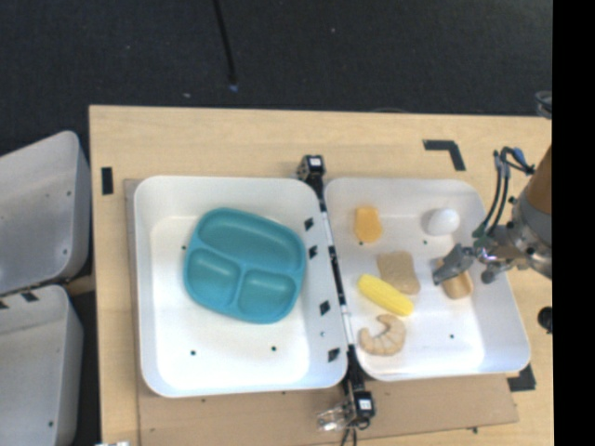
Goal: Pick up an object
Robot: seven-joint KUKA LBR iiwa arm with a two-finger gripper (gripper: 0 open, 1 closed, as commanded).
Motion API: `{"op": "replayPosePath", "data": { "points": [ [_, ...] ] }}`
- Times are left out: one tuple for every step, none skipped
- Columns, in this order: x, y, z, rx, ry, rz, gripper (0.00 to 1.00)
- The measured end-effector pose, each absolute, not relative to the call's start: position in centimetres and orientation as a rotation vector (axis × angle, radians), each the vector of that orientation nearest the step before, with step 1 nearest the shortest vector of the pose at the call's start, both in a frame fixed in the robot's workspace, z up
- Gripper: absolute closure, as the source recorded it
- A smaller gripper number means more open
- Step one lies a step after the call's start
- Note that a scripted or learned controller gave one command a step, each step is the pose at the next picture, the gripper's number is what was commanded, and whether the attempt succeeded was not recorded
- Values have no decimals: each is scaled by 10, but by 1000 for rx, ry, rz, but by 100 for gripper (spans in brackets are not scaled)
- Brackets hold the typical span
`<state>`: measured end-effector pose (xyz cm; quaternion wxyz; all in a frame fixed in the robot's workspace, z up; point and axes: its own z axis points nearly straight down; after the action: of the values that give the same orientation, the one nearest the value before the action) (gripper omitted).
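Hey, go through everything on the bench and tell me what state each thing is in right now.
teal divided plate: flat in the left bin, right side up
orange block: loose in the right bin
white ball: loose
beige slab: lying flat
yellow corn: on its side
shrimp: loose
brown piece: right beside the gripper

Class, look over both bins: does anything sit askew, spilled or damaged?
Only the blue divided plate in the left bin lies rotated against the bin's edges. Nothing looks spilled or broken.
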<state>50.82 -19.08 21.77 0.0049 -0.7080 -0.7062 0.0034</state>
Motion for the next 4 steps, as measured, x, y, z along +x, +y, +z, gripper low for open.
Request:
{"op": "replayPosePath", "data": {
  "points": [
    [511,-190,225,-2221,-2224,0,0],
    [501,-187,171,-2220,-2218,5,0],
    [506,-187,127,-2225,-2216,4,0],
    [508,-189,102,-2232,-2221,-2,0]
  ]
}}
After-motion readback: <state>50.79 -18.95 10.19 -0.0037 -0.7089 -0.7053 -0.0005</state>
